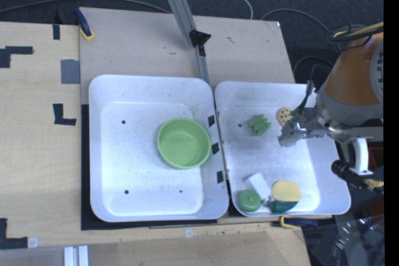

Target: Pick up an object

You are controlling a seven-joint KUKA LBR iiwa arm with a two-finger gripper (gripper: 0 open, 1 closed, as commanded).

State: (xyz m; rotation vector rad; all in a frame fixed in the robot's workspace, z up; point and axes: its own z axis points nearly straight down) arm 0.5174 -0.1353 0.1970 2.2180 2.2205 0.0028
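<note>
The hand hangs low over the right bin, beside a small tan disc and near a green leafy toy; how it is set I cannot tell. This looks like the approach, nothing gripped yet. Next it needs lining up over 1 piece. The left bin on the counter holds a green bowl; the right bin's near corner holds a green ball, a white block and a yellow piece
</note>
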